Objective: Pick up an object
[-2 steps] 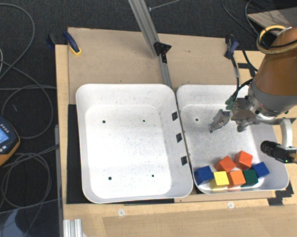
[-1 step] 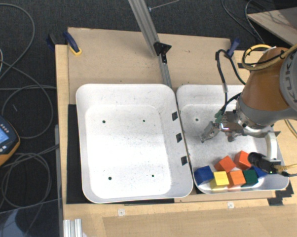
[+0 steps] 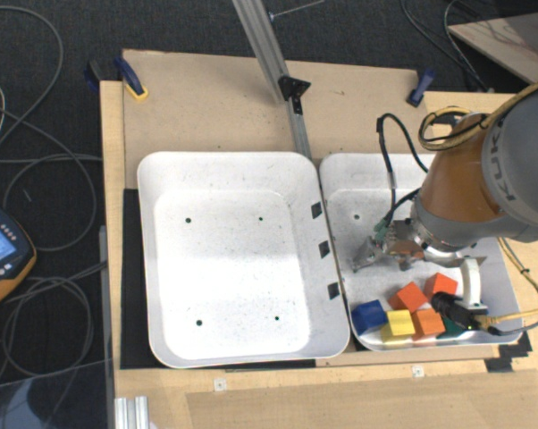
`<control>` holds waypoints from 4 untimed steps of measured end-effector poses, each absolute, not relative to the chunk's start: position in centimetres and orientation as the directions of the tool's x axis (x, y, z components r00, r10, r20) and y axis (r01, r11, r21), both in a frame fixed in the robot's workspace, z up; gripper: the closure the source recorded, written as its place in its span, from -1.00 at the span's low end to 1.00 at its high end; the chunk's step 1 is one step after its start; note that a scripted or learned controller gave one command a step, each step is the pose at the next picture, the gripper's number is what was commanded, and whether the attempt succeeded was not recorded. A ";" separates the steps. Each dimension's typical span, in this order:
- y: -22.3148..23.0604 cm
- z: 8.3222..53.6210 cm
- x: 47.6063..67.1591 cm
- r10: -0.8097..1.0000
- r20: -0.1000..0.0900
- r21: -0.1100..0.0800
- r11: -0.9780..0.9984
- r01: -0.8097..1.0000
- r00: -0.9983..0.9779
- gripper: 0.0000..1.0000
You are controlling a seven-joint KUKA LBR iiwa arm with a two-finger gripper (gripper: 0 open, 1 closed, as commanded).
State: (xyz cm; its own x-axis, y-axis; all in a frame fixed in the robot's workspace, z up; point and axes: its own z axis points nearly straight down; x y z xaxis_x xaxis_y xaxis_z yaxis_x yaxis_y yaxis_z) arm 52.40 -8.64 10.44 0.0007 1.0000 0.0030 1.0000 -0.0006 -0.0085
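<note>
The arm (image 3: pixel 483 181) reaches over the right bin (image 3: pixel 358 181), and its pincer (image 3: pixel 376 247) hangs low near the middle of that bin. I cannot tell if the pincer is grasping anything. The blocks sit in a bunch at the bin's near edge: a blue block (image 3: pixel 368 315), a yellow block (image 3: pixel 399 325) and orange blocks (image 3: pixel 412 297).
</note>
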 end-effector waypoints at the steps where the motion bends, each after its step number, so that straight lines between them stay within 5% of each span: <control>1: -8.7 11.9 52.6 1.000 0.002 0.001 -0.001 1.000 0.001 1.00; 3: -9.0 22.6 54.9 1.000 -0.001 0.008 0.002 1.000 -0.002 1.00; 4: -9.0 23.8 55.0 1.000 0.000 0.003 0.001 1.000 -0.001 1.00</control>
